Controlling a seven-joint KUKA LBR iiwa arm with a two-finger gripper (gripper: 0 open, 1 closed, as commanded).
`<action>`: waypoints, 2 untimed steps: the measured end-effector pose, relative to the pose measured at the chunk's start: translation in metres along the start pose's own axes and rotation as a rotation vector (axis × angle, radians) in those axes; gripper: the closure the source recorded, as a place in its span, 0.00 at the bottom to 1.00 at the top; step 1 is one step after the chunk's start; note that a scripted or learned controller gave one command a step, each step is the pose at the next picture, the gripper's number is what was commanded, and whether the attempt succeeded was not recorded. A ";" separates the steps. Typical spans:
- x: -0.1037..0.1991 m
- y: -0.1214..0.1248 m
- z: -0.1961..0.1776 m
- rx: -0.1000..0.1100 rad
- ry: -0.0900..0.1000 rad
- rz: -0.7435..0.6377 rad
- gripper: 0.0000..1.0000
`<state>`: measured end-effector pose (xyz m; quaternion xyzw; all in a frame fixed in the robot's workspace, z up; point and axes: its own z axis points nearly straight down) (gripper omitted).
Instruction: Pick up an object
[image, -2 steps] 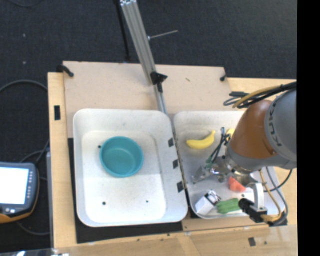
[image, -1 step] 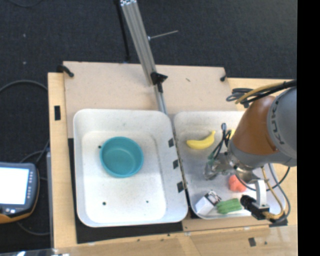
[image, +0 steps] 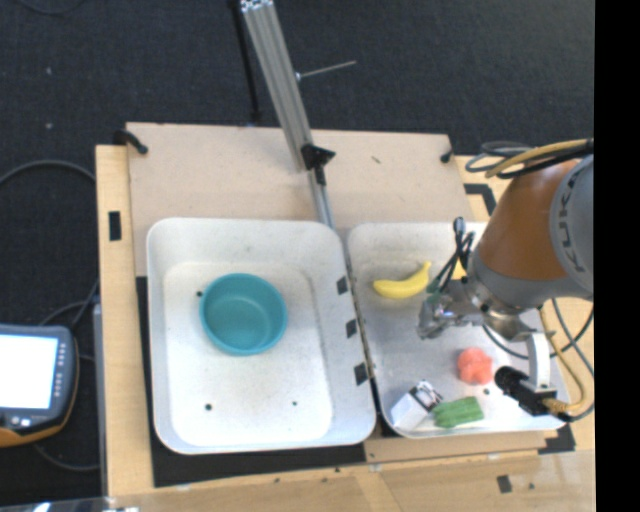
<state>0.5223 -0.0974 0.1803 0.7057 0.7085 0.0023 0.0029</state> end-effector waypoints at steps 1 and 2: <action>0.007 0.006 -0.060 -0.001 0.000 -0.001 1.00; 0.006 0.008 -0.114 0.000 0.000 0.000 1.00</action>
